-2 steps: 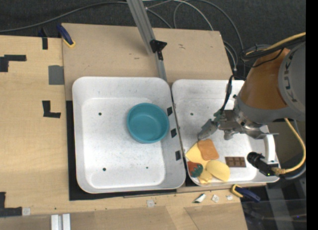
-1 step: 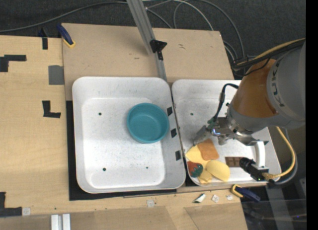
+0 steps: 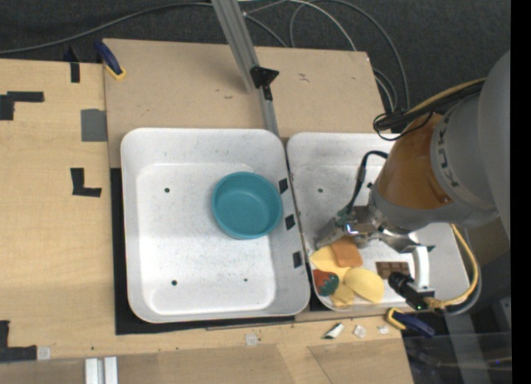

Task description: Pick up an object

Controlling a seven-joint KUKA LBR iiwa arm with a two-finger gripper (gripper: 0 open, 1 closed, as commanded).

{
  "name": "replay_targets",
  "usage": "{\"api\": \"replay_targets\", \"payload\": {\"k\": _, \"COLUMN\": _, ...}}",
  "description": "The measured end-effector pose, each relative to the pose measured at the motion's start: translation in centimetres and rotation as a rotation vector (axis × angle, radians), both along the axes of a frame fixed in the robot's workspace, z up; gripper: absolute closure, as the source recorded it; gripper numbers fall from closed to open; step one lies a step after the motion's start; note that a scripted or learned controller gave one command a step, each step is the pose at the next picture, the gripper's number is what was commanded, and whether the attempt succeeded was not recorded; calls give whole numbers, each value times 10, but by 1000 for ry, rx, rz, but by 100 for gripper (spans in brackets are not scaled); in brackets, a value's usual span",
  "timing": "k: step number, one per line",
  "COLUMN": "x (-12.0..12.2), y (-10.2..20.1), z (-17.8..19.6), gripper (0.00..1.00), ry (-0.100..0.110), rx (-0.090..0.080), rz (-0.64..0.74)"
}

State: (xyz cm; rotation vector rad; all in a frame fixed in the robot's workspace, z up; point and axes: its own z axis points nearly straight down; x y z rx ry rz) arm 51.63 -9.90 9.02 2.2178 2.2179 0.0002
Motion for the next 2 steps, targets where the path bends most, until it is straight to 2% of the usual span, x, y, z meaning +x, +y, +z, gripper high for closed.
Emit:
{"api": "replay_targets", "payload": {"k": 1, "x": -1, "y": 2, "z": 9, "gripper": 100, "ry": 4, "rx": 3, "rz": 2}}
{"api": "replay_targets", "payload": {"k": 2, "x": 3, "y": -8, "z": 64, "gripper": 100, "ry": 1, "rx": 3, "rz": 1}}
